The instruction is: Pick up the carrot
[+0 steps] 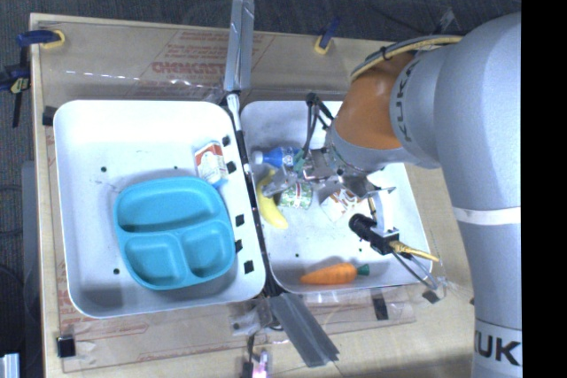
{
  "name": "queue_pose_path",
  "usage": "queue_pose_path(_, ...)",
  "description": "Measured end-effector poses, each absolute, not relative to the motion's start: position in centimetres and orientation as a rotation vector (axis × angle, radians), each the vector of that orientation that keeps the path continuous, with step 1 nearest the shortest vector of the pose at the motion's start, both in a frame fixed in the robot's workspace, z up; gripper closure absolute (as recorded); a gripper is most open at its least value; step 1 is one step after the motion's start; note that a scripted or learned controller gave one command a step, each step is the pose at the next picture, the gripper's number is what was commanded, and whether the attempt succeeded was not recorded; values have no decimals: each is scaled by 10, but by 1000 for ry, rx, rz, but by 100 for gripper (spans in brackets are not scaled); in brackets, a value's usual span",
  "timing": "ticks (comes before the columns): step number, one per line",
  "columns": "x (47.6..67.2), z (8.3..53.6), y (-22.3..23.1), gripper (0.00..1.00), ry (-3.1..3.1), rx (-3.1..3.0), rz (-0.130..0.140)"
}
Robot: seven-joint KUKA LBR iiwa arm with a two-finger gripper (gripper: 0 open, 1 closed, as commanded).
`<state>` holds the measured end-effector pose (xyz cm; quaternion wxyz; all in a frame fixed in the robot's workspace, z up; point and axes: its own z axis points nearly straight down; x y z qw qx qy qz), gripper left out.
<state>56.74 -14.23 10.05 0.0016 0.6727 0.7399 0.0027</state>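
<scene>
Gripper over the right bin's middle; carrot lies apart, toward that bin's near rim.

The gripper sits among clutter, and whether it grips anything I cannot tell. The carrot rests below it in the view, long axis roughly parallel to the near wall, green tip rightward. Right bin also holds a banana and bottle; left bin holds a blue tray.

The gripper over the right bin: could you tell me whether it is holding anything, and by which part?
It cannot be told. The gripper sits low among clutter in the right bin; the carrot lies apart from it.
</scene>
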Motion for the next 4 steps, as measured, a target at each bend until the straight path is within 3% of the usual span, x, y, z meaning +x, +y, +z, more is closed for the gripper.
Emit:
queue_pose_path(1,476,144,-153,0,2512,1896,-3)
queue_pose_path(2,476,126,-167,0,2748,1536,-1)
queue_pose_path(3,477,181,-206,0,2958,1063,-1)
queue_pose_path(4,478,158,-185,0,3120,390,1)
